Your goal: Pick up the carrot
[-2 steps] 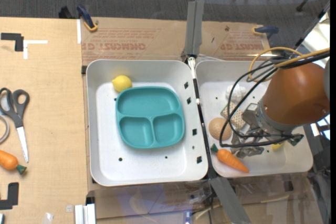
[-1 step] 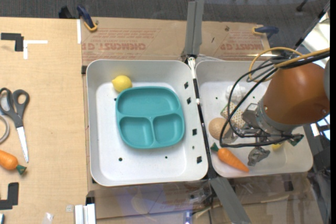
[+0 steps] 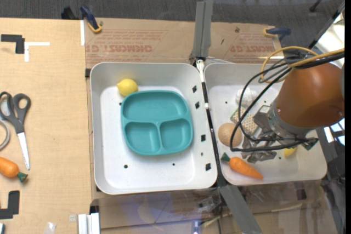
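Down in the right bin [image 3: 315, 170], near its front edge, the carrot [image 3: 245, 167] is lying flat on the white floor. Its green stem end is pointing left, toward the wall between the two bins, and its orange tip is pointing right. I am looking at it from far away through my one camera.

My arm's big orange band [image 3: 312, 93] is hanging over that same bin, and the pincer [image 3: 262, 146] is sitting just above and beside the carrot. I am not seeing the carrot between its fingers, so I am not calling it held. The wrist and the cables are hiding the fingers, so I cannot tell if they are spread or pressed together.

I am guessing the carrot is a toy, light and hard, with a smooth skin that could slip. It is thick near the stem and thin at the tip. I am thinking the best place to pinch is the fat middle, across its short way, so it does not roll or pop out. Pinching the thin tip could make it tip over and fall.

A tan egg [image 3: 226, 133] is resting close to the carrot, just behind it, so I am watching that the fingers do not bump it.

Over in the left bin [image 3: 104, 134] a teal tray [image 3: 157, 122] and a yellow lemon [image 3: 127, 86] are sitting. Far out on the tabletop [image 3: 44, 118], a second carrot [image 3: 9, 167] is lying near the scissors [image 3: 16, 123].
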`<state>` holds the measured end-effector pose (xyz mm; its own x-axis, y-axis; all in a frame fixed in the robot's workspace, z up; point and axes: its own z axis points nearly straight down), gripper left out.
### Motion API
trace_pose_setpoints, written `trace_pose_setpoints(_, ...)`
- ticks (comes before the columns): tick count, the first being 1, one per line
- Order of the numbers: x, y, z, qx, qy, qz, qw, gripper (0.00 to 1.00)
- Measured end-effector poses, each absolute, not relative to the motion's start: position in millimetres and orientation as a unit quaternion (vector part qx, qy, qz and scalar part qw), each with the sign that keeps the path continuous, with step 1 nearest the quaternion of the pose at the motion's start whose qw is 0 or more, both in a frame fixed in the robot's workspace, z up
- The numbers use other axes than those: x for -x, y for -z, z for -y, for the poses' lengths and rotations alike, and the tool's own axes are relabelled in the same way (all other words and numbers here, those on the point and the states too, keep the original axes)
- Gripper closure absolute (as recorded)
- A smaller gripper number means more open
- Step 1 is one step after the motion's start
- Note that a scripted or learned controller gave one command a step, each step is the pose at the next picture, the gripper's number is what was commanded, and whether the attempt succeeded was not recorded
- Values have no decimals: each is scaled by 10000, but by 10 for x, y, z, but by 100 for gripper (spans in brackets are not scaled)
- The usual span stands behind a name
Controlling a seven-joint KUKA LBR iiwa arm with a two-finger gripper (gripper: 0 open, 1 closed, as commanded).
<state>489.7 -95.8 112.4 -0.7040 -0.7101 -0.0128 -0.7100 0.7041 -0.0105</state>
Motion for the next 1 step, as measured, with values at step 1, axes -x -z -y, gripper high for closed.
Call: trace_pose_setpoints(1,-4897,-1123,959,3845,23,-9231,78,0)
